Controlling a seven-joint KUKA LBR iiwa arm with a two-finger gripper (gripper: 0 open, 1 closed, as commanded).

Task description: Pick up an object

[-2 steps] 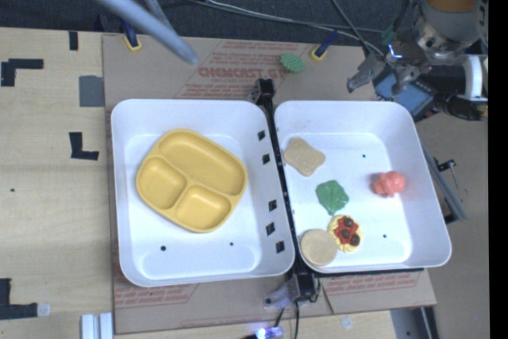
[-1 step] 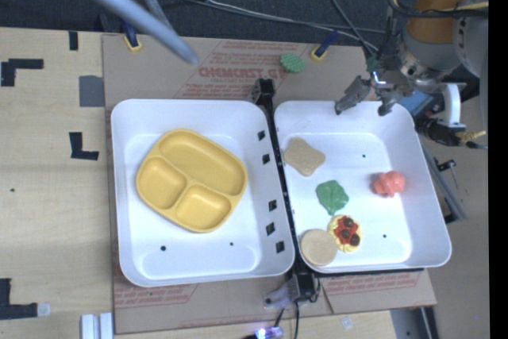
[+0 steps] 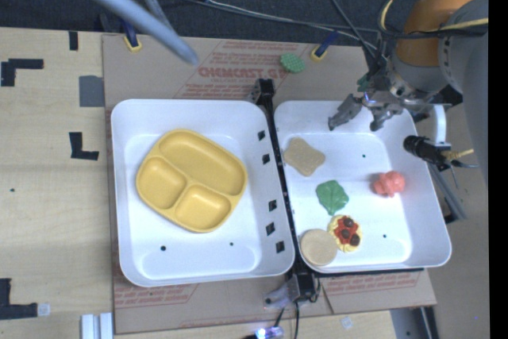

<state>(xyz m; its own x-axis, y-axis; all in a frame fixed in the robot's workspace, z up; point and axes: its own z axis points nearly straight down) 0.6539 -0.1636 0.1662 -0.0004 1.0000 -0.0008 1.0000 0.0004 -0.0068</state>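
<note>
2 white bins sit side by side on a sheet of brown cardboard [image 3: 230, 67]. The left bin [image 3: 131, 246] holds a yellow tray [image 3: 190, 180] with 3 parts. The tray lies flat in the middle of that bin.

The right bin [image 3: 413, 250] holds 5 small toy foods. A tan piece like bread [image 3: 304, 157] lies near the bin's left wall. Below it is a green leafy piece [image 3: 332, 195]. A pink piece [image 3: 388, 183] lies alone toward the right side. At the bottom, a round tan cookie shape [image 3: 318, 247] touches a little yellow piece with red on top [image 3: 346, 233].

The gripper [image 3: 363, 116] is at the top edge of the right bin. Its 2 dark fingers are spread apart with nothing between them. It is well apart from all the toys.

A small green thing [image 3: 292, 63] lies on the cardboard above the bins.
</note>
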